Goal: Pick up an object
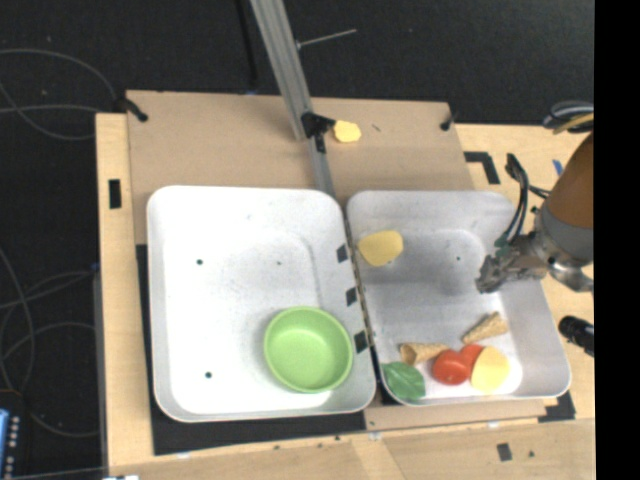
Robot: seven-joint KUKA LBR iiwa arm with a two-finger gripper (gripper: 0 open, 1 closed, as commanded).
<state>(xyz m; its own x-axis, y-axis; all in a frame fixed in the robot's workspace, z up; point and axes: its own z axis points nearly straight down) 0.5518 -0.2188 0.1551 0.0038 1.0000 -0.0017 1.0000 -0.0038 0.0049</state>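
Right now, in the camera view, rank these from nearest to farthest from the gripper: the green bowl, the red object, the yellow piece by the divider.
1. red object, right bin's near edge, just below the gripper.
2. yellow piece, right bin's left wall.
3. green bowl, left bin.

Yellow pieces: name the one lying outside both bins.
The small yellow piece on the brown board behind the bins, beside the metal post; the others lie inside the right bin.

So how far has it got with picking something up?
Nothing looks picked up yet. The gripper hangs over the right bin, with nothing visible in it. The red piece, yellow piece and green bowl all lie in the bins. The grasp and lift remain.
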